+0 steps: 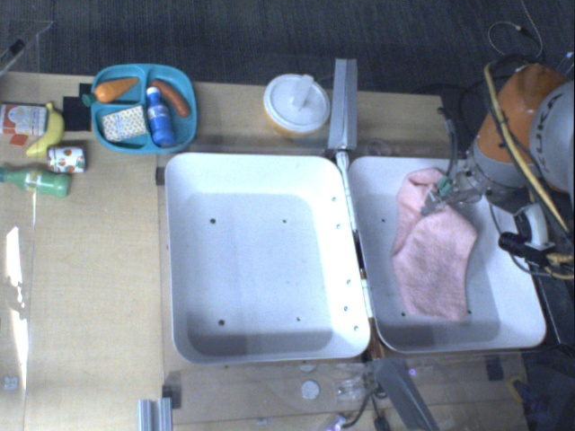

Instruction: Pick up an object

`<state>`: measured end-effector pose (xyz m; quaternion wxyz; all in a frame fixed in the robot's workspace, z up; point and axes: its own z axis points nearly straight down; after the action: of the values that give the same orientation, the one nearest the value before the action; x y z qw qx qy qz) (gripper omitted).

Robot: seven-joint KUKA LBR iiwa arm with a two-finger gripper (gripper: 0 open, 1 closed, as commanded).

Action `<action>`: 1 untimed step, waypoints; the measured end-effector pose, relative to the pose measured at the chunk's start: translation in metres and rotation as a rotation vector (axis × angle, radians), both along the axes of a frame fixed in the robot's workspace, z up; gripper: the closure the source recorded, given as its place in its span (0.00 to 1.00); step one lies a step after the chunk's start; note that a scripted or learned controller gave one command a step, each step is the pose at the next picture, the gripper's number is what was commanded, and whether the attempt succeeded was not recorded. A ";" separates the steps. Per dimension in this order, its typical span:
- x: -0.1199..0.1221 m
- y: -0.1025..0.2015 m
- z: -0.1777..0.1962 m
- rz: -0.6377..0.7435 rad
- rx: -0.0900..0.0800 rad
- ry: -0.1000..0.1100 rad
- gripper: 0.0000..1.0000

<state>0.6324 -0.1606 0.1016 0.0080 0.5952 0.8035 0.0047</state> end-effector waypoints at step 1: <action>0.023 0.091 0.106 -0.149 0.004 0.013 1.00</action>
<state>0.6555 -0.0699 0.2075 0.0020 0.6532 0.7571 0.0016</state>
